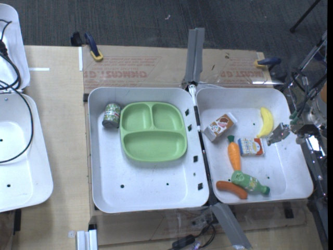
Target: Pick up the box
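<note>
Glossy printed box [219, 126] (card, seemingly), smooth bin [296, 184].

A robotics lab: two white bins [99, 155] fixed on a cardboard-covered worktop [140, 66] held by clamps [93, 48], far left of the pincer [283, 132], over dark carpet [156, 9].

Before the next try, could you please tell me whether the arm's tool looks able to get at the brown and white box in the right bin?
Probably yes: the tool hangs near the banana, and the brown and white box lies uncovered.

Box [219, 126] in right bin [291, 184], beside carrot [234, 155]; end effector [279, 133] near banana [266, 121].
</note>
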Robot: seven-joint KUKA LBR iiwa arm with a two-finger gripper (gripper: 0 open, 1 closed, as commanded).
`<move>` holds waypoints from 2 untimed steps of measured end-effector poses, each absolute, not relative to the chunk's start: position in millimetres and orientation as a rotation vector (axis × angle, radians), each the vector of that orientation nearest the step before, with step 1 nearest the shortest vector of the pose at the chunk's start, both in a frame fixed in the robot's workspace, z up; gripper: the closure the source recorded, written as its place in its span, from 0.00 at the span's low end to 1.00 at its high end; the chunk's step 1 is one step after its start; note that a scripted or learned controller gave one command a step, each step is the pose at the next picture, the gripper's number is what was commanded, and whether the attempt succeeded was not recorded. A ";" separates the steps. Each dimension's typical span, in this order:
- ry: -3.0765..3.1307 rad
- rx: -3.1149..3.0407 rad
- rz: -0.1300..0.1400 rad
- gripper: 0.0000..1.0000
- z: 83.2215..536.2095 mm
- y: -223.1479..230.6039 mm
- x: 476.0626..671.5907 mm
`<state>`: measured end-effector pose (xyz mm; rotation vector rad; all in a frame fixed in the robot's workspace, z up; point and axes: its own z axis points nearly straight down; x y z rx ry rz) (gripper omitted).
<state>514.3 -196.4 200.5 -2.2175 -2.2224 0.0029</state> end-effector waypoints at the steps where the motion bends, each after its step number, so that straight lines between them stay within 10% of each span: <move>1: -2.298 -2.139 0.002 0.00 94.6 -167.1 552.4; 2: -2.319 -2.104 -0.011 0.00 91.8 -213.6 572.7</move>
